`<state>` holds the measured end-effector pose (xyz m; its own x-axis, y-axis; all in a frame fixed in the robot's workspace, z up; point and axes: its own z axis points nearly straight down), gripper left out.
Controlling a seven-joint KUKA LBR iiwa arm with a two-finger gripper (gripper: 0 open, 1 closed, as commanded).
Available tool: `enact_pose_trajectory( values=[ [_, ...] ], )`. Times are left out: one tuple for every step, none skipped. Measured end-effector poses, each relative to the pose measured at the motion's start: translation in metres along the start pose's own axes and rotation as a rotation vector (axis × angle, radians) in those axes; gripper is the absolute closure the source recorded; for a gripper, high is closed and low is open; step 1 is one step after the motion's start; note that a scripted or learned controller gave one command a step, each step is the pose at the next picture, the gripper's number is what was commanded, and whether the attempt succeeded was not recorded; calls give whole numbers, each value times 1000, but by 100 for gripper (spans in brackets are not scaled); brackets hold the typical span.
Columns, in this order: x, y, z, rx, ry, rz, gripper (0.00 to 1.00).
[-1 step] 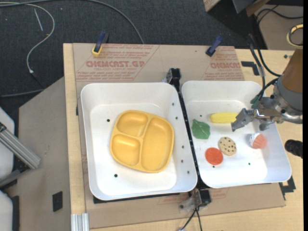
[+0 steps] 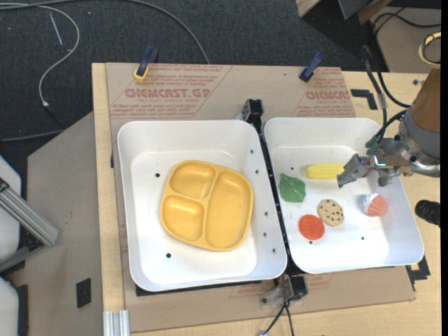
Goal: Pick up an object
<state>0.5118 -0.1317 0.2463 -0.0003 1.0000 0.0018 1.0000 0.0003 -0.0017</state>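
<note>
A: What sits near the gripper (image 2: 365, 171) in the right bin (image 2: 402, 247)?

B: The fingers stand apart with nothing between them. One dark finger (image 2: 348, 175) points toward the yellow corn piece (image 2: 324, 171), which lies just off its tip on the far side from the arm. The pink-and-white cup (image 2: 376, 205) lies just below the other finger, nearer the camera.

A: And the rest?

B: The speckled cookie (image 2: 330, 212) sits below the fingers, the red tomato (image 2: 311, 227) beyond it, and the green leaf (image 2: 292, 188) past the corn, near the bin's inner wall. The yellow divided plate (image 2: 207, 204) is well apart, in the left bin (image 2: 140, 257).

A: So what could go wrong?

B: Any of these would do, but the fingers are centred over none. If they descend here, they probably close on bare bin floor between corn and cup. One finger may also land on the corn's end and knock it away rather than straddle it.

A: Anything else?

B: The cup looks rounded and on its side, so it could roll off a closing finger. The cookie looks flat, leaving little to grip.
</note>
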Motion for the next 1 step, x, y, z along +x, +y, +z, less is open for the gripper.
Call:
enact_pose_trajectory(
  values=[
    [1, -1, 64, 7, 2, 1, 0]
  ],
)
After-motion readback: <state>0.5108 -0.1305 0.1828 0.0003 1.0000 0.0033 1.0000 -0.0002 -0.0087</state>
